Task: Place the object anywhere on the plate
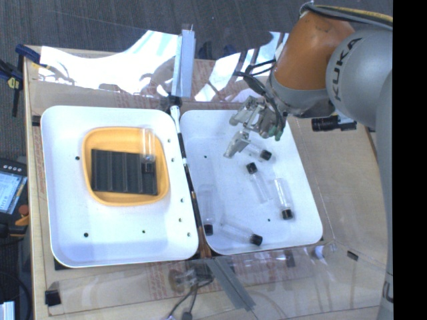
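Observation:
An orange-yellow plate lies in the left white bin. On it rest a black ribbed block and a clear vial with a black cap, the vial along the block's right end. My gripper hangs over the upper middle of the right bin, tilted down to the left. Just right of it lies a small black-capped vial, and another vial lies slightly below. I see nothing held by the gripper.
More clear vials lie in the right bin: one at the right, one near the front edge and one by the left wall. A raised divider separates the bins. Crumpled foil sits behind them.

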{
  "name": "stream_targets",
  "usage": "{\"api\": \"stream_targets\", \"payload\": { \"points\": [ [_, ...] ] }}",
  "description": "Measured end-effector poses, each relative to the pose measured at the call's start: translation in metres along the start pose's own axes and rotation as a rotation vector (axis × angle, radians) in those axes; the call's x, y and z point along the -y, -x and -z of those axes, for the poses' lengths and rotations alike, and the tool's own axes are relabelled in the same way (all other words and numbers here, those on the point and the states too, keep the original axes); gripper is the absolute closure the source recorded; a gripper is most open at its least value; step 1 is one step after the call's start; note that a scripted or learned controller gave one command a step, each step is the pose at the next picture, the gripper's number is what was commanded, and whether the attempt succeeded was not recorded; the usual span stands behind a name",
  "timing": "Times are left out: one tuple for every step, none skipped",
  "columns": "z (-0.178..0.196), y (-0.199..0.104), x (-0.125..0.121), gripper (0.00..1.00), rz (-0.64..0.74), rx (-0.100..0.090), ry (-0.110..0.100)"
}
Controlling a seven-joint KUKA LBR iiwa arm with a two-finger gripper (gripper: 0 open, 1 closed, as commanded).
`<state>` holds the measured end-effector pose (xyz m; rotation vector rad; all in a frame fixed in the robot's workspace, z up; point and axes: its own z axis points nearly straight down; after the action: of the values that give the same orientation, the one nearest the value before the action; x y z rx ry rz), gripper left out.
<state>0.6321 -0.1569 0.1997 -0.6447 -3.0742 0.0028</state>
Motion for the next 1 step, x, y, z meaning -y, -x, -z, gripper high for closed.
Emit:
{"api": "stream_targets", "payload": {
  "points": [
    [0.0152, 0.0039, 0.0159, 0.0, 0.004, 0.002, 0.0]
  ]
}}
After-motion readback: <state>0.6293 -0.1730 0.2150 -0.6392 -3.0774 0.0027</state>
